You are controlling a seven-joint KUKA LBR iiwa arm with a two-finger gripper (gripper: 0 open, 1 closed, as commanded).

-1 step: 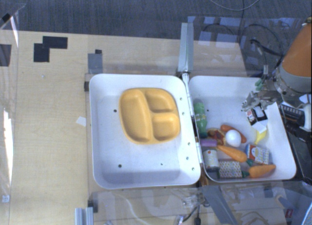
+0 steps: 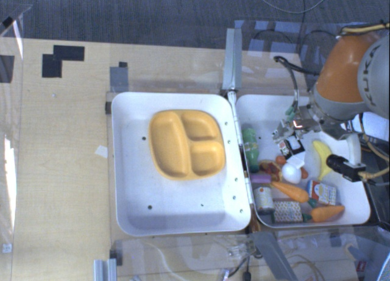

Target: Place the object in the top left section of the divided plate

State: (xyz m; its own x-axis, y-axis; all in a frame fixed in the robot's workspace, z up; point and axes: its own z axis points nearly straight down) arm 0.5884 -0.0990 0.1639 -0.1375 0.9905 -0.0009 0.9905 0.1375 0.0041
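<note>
The small carton bears printing too blurred to read

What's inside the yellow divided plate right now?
The yellow divided plate in the left bin shows three bare sections with nothing lying in them. The food items, such as the carrot, lie in the right bin, where the tool hovers.

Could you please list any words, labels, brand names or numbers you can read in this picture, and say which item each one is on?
No text can be read in this view.
The small carton in the right bin has a printed label, too blurred to read.
The small can beside it shows a label band, too small to read.
The yellow divided plate in the left bin carries no markings.
</note>
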